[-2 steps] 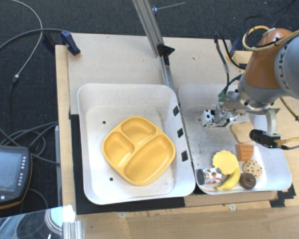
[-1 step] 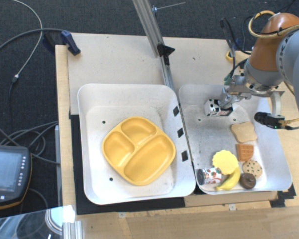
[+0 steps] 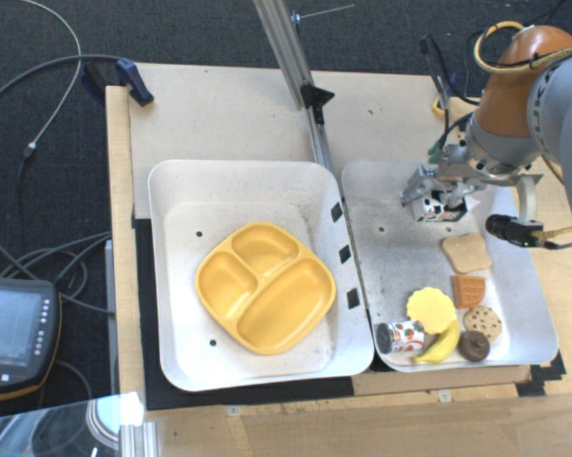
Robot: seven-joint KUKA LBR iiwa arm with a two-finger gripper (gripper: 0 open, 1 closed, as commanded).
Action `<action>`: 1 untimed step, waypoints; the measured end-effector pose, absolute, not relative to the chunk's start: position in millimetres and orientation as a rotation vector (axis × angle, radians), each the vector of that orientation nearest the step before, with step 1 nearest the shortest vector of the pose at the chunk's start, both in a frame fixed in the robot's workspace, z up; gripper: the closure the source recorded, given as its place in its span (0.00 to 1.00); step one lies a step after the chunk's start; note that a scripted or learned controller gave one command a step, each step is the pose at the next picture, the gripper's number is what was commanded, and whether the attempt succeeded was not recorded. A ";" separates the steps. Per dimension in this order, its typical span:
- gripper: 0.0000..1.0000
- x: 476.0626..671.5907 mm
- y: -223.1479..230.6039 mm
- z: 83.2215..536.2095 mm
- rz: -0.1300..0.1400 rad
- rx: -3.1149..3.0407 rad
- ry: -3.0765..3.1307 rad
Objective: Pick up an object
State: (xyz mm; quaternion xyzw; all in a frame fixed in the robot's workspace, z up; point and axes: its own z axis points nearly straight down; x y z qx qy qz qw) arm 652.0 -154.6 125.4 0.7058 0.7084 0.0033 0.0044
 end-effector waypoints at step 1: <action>1.00 653.3 -154.8 137.9 0.013 2.206 2.217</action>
